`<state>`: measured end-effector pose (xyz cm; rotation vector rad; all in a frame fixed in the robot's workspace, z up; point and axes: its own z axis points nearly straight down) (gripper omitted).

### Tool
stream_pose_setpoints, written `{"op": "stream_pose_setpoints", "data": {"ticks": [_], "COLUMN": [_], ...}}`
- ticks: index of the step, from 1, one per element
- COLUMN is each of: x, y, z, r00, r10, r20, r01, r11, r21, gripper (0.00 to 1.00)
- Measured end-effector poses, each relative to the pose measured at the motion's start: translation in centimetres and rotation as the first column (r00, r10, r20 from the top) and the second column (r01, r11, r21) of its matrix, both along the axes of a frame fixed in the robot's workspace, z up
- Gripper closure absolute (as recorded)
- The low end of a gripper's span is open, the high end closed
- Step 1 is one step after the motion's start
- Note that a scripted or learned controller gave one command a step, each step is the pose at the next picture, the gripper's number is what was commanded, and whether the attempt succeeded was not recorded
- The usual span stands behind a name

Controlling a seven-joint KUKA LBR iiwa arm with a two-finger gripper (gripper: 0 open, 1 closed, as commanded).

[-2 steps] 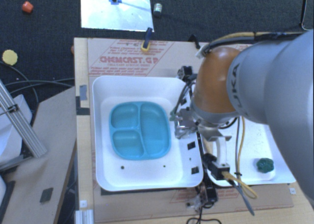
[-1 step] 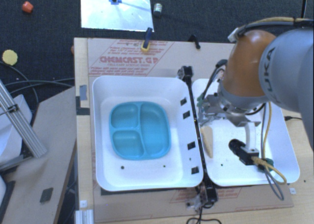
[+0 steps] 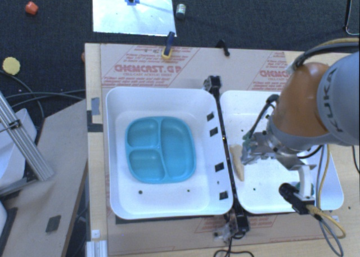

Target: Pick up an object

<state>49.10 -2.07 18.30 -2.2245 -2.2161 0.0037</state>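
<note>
The gripper (image 3: 251, 152) hangs low over the right bin (image 3: 256, 202), near that bin's left wall, at the end of the arm (image 3: 315, 104) that comes in from the right. Its metal head is seen from above and is partly hidden by the wrist, so how wide the fingers stand cannot be told, and nothing can be seen between them.

A pale, long object (image 3: 237, 163) lies on the floor of the right bin, along its left wall and about halfway down it. The gripper is just beside it on the right; whether they touch cannot be told.

The left bin (image 3: 118, 194) holds a blue tray (image 3: 160, 149) with three compartments, lying flat at about the middle of the bin floor.

The two bins rest on a brown sheet (image 3: 185, 62). On its far part, red print reads "CHEMCAST GP" near the left bin's far edge, and the same red print shows again, partly covered by the arm, near the right bin's far edge. The arm's grey casing bears the letters "KUKA" at the view's right side.
</note>
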Motion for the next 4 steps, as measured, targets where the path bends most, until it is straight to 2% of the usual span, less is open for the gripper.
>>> {"op": "stream_pose_setpoints", "data": {"ticks": [1, 2, 3, 4], "x": [-0.3, -0.4, -0.4, -0.4], "y": [3.6, 8.7, 1.6, 5.9], "z": [4.1, 5.6, 8.2, 9.7], "r00": [1.0, 1.0, 1.0, 1.0], "r10": [0.011, 0.013, 0.0, 0.011], "r20": [0.009, 0.006, 0.008, 0.006], "r01": [-0.011, -0.013, 0.0, -0.011], "r11": [1.0, 1.0, 1.0, 1.0], "r21": [0.002, 0.003, -0.001, 0.002], "gripper": [1.0, 1.0, 1.0, 1.0]}}
